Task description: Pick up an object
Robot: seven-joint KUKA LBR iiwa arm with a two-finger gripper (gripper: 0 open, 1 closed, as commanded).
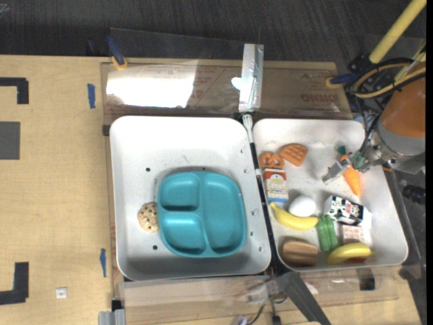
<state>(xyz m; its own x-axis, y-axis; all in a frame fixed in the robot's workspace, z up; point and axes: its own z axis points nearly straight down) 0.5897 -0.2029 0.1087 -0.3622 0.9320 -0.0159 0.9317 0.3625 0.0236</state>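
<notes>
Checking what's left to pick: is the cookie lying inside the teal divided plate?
No. The cookie lies on the left bin's floor, against the outer left edge of the teal plate.

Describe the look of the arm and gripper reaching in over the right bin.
The arm is grey with a broad orange band above the wrist. Yellow and dark cables loop beside it near the top right. The gripper is small, metallic grey with dark parts and a touch of green, tapering to thin fingers.
</notes>
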